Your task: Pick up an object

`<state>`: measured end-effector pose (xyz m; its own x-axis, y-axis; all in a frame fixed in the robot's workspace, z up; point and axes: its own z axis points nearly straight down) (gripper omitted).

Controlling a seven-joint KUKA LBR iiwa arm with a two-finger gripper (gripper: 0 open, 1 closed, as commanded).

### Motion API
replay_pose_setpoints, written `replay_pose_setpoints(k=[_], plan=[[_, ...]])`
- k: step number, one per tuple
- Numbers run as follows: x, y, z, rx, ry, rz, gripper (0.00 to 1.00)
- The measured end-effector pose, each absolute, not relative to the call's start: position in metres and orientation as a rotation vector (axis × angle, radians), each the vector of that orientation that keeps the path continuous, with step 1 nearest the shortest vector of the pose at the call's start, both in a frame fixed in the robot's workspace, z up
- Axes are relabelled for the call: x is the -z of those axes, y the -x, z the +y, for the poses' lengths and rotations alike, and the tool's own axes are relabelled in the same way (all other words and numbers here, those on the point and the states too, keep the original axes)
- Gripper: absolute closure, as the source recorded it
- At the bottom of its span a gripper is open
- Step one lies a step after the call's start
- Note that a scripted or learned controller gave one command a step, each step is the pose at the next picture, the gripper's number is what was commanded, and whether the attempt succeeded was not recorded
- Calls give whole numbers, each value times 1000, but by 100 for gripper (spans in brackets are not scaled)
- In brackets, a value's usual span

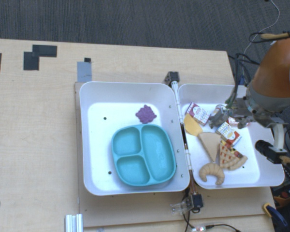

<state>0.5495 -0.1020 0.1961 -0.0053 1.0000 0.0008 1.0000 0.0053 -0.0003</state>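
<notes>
Tan croissant (212, 172) nearest, at the front of the right bin (268, 178); likely light, stiff plastic, curved, best taken across its thick middle. Just behind, touching or nearly so, a pizza slice (230, 157) and a beige wedge (210, 144): flat, thin, probably hard to pinch from above, apt to slip. Further back, a yellow piece (192, 125) by the divider, a small red-and-white packet (229, 132) and a pink-and-white carton (198, 113), light and boxy, easiest across the short sides. Gripper (226, 117) low among these packets, between carton and packet; dark and blurred, so opening impossible to tell, nothing clearly held. Across in the left bin (94, 139), a teal tray (144, 154), wide and awkward, with a purple clump (146, 113) behind. Pale wood tabletop (34, 139) beyond.
</notes>
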Motion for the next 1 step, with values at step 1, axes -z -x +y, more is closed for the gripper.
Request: replay_pose_setpoints(k=[1], plan=[[-93, -493, -86, 1, 2218, -2224, 0]])
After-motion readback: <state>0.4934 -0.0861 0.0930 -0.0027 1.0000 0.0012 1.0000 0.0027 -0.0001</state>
